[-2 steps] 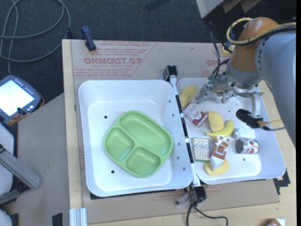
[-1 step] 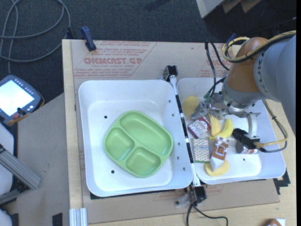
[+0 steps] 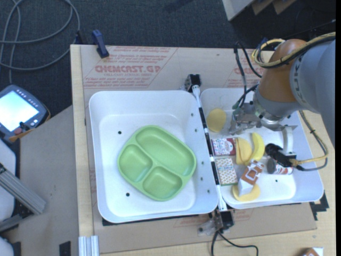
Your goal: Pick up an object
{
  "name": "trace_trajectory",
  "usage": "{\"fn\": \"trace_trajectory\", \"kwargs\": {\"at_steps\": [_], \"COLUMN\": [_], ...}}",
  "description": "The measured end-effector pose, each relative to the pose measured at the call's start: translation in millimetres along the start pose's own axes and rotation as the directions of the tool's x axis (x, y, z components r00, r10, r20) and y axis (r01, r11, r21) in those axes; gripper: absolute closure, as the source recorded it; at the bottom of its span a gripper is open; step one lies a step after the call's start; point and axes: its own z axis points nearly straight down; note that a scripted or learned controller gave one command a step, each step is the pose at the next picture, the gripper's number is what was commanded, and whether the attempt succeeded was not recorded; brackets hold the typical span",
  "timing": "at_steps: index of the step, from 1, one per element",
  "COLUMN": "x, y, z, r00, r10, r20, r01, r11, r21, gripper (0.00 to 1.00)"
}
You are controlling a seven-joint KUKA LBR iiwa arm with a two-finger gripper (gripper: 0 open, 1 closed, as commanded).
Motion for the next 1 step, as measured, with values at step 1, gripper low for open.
{"fn": "trace_trajectory", "kwargs": {"at_steps": [1], "x": [0.0], "y": [-0.1], "z": [0.1], "r00": [1.000], "r10": [0.000], "r20": [0.000], "r01": [0.000], "r11": [1.000], "r21": [0.000], "gripper": [0.00]}}
